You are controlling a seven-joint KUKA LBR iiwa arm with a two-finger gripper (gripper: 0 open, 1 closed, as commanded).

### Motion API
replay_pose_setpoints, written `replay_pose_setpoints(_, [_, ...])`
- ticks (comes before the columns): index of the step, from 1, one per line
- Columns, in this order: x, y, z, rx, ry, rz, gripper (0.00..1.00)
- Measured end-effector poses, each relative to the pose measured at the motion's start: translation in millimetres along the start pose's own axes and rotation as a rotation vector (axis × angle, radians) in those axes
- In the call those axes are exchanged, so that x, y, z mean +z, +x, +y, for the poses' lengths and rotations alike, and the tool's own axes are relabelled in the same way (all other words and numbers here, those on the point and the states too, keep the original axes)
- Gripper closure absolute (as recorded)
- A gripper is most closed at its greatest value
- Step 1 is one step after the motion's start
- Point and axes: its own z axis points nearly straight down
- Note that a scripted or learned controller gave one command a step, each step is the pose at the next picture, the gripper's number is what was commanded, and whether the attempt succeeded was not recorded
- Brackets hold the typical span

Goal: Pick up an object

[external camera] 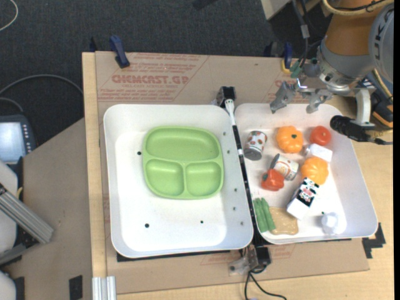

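Several small toys fill the right bin (365,192): a pumpkin (290,139), tomato (320,135), orange (314,169) and carton (304,197). The tool (297,99) hangs open and unladen over that bin's far edge. A green tray (183,162) lies in the left bin (119,186).

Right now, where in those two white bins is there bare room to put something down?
The left bin has bare floor all around the green divided plate, widest below it toward the near rim. The right bin is crowded: pumpkin, tomato, milk carton and more fill its middle. Only a thin strip along its top rim, under the gripper, is bare.
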Motion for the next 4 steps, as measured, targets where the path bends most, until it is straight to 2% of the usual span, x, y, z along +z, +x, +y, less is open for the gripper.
replay_pose_setpoints(1, [49, 50, -62, -0.003, 0.01, 0.003, 0.0])
replay_pose_setpoints(2, [46, 67, -139, 0.001, 0.008, 0.002, 0.0])
replay_pose_setpoints(3, [46, 96, -172, -0.001, 0.005, 0.002, 0.0])
replay_pose_setpoints(4, [36, 94, -169, 0.002, -0.002, 0.0, 1.0])
